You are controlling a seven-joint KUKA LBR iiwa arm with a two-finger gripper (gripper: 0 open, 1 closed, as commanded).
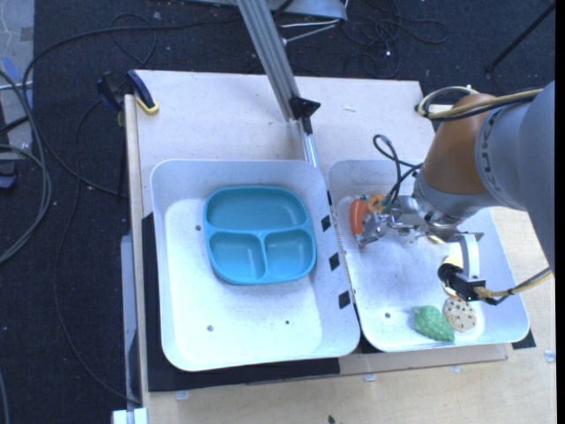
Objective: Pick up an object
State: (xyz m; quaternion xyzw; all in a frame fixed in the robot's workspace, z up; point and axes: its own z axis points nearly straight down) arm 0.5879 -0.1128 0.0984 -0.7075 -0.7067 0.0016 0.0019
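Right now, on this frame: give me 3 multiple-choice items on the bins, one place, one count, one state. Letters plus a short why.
1. Where does the blue divided tray lie?
A. In the left bin
B. In the right bin
C. On the bare bench behind the bins

2. How many compartments does that tray have?
A. Two
B. Three
C. Five

3. How does the green object stand to the gripper?
A. Clamped in it
B. Lying apart from it, near the right bin's front edge
C. Stacked on the tray

Answers:
1. A, the tray sits on the floor of the left bin.
2. B, one long compartment at the back and two smaller ones in front.
3. B, it lies on the floor of the right bin, while the gripper is further back beside an orange object.
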